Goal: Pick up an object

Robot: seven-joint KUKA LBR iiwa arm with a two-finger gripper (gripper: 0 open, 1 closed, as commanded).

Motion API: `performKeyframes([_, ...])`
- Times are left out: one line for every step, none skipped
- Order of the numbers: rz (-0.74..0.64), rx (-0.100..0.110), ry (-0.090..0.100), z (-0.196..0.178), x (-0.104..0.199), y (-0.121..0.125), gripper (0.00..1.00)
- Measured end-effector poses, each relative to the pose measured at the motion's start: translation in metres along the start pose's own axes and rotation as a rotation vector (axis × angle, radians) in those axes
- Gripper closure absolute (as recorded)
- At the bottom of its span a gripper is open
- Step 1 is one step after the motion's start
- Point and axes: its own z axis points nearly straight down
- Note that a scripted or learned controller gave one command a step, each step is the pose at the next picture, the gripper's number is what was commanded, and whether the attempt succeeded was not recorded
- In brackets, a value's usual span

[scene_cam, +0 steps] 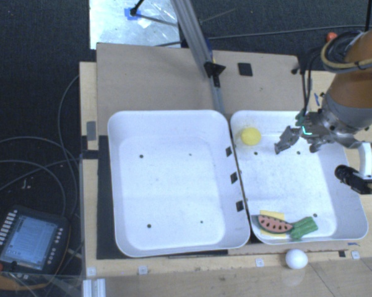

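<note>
The claw (289, 140) hangs over the right bin (346, 197) in the frame's right half, holding nothing; whether it is spread I cannot tell. The arm (354, 82) is cut off at the right edge. A yellow ball (250, 136) lies left of the claw, apart from it.

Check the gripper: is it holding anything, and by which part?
Nothing held. The gripper hangs open above the right bin, nothing between its fingers. The yellow ball lies apart, to its left in the view.
</note>
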Motion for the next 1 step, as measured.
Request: performKeyframes([0.000,0.000,0.000,-0.0001,0.0000,0.0001,0.00])
